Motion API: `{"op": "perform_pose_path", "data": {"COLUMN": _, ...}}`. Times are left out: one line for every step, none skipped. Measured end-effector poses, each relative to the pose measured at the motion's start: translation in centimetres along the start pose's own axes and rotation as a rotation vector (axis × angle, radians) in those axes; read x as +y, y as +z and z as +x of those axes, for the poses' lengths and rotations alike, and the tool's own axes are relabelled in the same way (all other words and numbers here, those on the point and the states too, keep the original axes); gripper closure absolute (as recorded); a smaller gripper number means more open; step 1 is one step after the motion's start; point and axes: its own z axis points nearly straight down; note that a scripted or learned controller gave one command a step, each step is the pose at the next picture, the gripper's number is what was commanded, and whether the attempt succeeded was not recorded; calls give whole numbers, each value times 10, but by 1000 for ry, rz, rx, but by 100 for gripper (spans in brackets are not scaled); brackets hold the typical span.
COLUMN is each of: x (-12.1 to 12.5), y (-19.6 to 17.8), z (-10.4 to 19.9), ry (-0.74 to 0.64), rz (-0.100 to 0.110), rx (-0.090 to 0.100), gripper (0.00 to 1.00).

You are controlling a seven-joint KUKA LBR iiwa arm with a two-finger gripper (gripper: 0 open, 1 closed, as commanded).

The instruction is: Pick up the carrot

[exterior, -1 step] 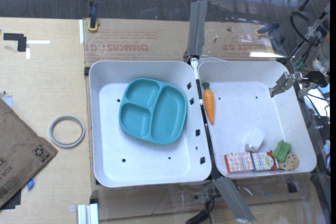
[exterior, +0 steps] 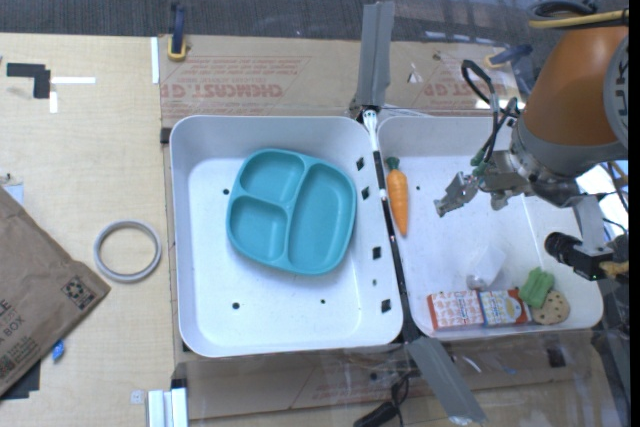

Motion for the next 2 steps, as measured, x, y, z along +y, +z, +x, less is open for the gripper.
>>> {"op": "perform_pose_path", "data": {"x": -25, "y": 0, "z": 57, "ry": 344, "rz": 1, "rx": 0, "gripper": 0}}
{"op": "perform_pose_path", "data": {"x": -7, "y": -1, "z": 75, "ry": -46, "rz": -2, "rx": -1, "gripper": 0}}
